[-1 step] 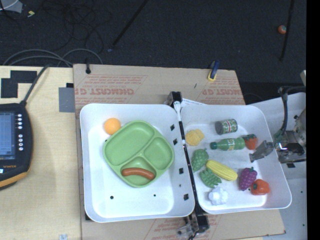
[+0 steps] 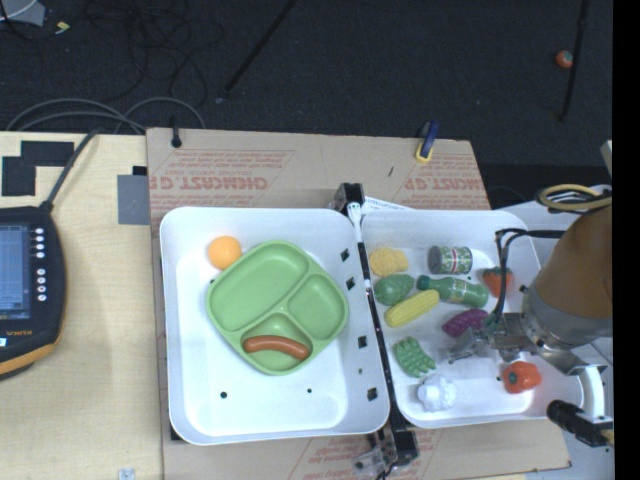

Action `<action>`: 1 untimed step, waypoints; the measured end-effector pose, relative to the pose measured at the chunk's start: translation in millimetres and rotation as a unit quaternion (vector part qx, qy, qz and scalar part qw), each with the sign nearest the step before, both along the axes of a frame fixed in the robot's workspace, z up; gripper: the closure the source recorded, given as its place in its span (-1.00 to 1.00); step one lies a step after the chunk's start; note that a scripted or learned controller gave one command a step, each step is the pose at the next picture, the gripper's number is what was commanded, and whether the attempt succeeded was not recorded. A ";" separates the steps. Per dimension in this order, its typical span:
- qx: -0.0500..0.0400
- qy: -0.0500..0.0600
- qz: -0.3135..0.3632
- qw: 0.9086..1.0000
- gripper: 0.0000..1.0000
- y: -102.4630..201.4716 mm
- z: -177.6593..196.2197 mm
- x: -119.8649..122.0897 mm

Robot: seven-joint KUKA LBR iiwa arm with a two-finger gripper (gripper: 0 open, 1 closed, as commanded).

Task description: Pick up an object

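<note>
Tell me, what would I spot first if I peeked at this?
Probably the big green plate in the left bin, with a hot dog lying in its front section and an orange ball beside it. Then the heap of toy food in the right bin, like the corn and a red tomato, with the claw low among them.

A single fixed camera looks down at a slant from above the worktop [image 2: 90, 298], far enough back to take in both white bins [image 2: 190, 368] across the frame's middle and dark floor [image 2: 300, 48] along the top.
</note>
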State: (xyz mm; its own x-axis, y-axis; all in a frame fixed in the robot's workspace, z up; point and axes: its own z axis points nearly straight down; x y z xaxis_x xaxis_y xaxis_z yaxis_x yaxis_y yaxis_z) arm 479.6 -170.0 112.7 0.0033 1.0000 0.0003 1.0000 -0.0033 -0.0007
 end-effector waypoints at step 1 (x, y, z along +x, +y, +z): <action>0.002 0.004 -0.003 1.000 1.00 -0.6 5.5 -1.6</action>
